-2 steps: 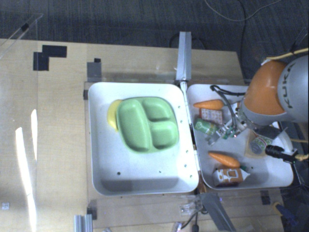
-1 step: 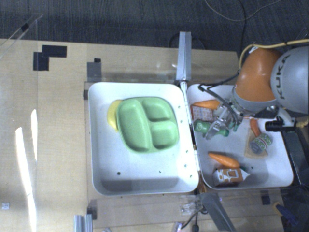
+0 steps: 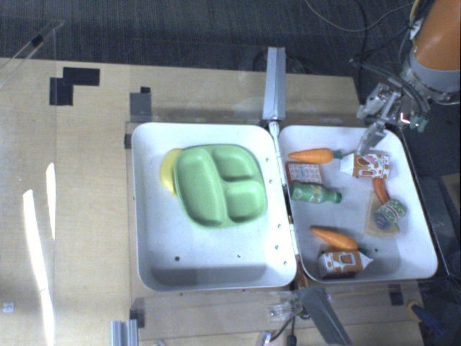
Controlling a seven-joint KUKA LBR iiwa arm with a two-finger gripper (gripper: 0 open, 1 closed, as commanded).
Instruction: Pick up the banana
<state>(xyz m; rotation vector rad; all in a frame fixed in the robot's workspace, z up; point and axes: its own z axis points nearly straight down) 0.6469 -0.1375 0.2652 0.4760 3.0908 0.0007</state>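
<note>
Green tray (image 3: pixel 220 184) in the left bin (image 3: pixel 155 258), yellow banana (image 3: pixel 168 171) peeking out from under the tray's left edge; gripper (image 3: pixel 370 140) far right of the tray, above the right bin (image 3: pixel 421 258), fingers maybe a little apart, holding nothing; small carton (image 3: pixel 369 166) just below it

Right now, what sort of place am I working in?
Likely a robotics lab bench set up for pick trials: two white bins side by side, toy groceries such as a carrot, and loose cables behind.
</note>
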